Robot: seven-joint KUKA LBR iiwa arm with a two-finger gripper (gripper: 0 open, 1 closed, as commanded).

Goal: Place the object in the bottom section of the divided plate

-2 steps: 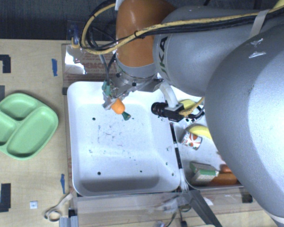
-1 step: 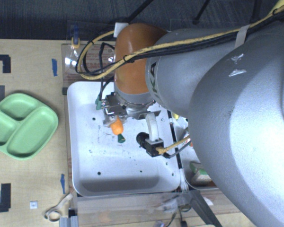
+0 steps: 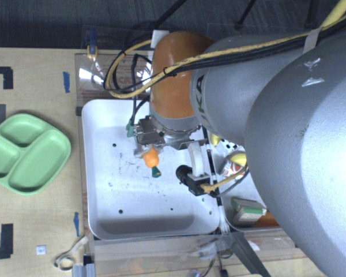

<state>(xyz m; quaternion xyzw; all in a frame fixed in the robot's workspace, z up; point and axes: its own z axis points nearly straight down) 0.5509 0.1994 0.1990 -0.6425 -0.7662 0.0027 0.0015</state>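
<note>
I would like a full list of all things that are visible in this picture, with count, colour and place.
divided plate: one, light green, on the wooden bench left of the bins.
toy carrot: one, orange with a green tip, in the left bin, just below the end effector.
left bin: one, white, centre of the view.
small objects: a few, green, yellow, red and white, in the right bin, partly hidden by the arm.
blue tape marks: two, on the bench beside the left bin.
arm: one, grey with an orange band, entering from the right.
end effector: one, metallic, over the left bin.
</note>
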